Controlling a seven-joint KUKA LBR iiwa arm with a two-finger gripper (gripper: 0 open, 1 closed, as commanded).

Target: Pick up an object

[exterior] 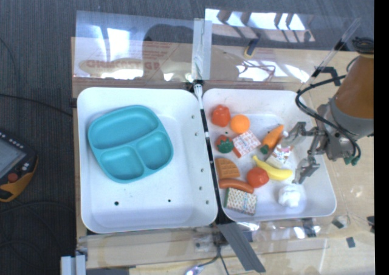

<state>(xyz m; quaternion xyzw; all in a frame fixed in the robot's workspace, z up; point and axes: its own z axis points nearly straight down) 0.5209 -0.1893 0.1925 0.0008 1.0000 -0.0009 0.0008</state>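
Nearest the lens, the gripper (302,151) hangs spread open and empty over the right bin (328,204). Just left of it lies the banana (273,170), long axis slanting down-right; the white lump (290,195) sits below it.

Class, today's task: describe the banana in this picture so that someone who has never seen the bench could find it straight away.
Start at the right-hand white bin, the one crowded with toy food. Look toward its lower right part, just left of the gripper. The banana lies there on a slant between a red tomato and a white lump; it is the bin's one long, curved, yellow piece.
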